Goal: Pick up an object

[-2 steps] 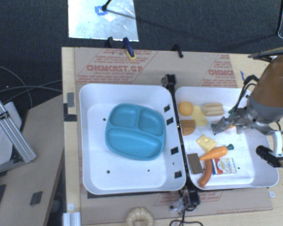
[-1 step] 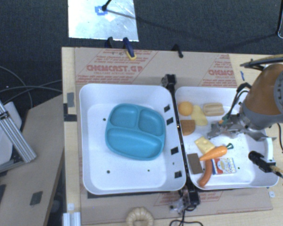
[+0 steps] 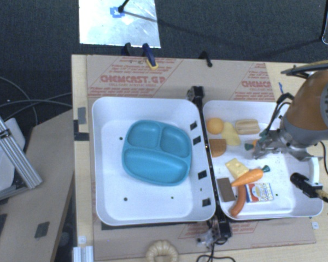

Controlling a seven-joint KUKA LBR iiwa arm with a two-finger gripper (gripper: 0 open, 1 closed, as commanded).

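Blue divided plate [image 3: 156, 158], left bin [image 3: 112, 124], well left of gripper [image 3: 261, 148]; cardboard sheet [image 3: 153, 75] beneath bins.

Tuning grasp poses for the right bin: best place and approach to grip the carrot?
Probably the orange body of the carrot near its middle, coming straight down, fingers closing across its width. It lies flat and tilted, green tip up-right toward the gripper, and tapers, so mid-body gives the steadiest hold. The yellow cheese wedge and the sausage crowd its left end; the right half has more room.
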